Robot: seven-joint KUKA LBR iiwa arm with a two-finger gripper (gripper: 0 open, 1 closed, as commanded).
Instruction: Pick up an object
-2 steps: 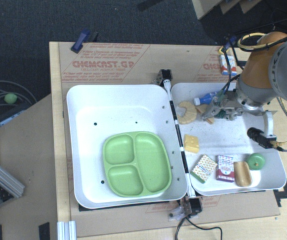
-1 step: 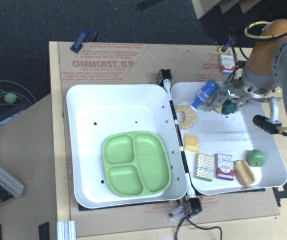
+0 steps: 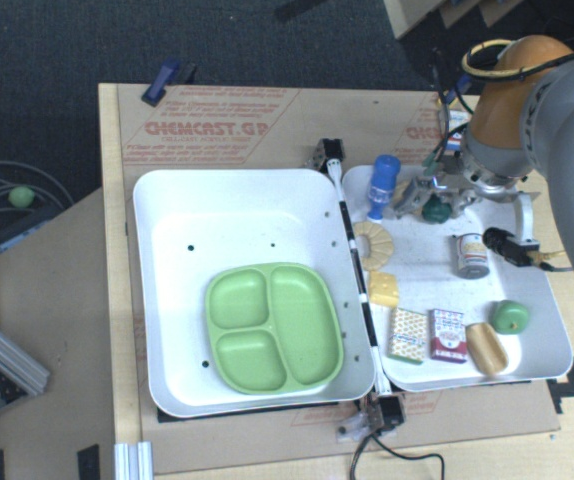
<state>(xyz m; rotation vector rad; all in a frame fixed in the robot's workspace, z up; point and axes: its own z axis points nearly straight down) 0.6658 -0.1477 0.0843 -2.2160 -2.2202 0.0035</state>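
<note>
Dark carpet around cardboard-topped bench [image 3: 217, 118]; two white bins side by side. Left bin [image 3: 167, 208] holds green tray [image 3: 272, 326], three compartments, toward 5 o'clock corner. Right bin [image 3: 542, 318] crowded: blue bottle [image 3: 383, 185] at 11 o'clock, can [image 3: 472, 255] near centre, green ball [image 3: 510, 317] at 4 o'clock, two small boxes [image 3: 427, 334] and tan roll [image 3: 487, 349] along 6 o'clock edge. Gripper [image 3: 435, 200] low at 12 o'clock end; dark green object [image 3: 436, 209] at fingertips, grasp cannot be told.
</note>
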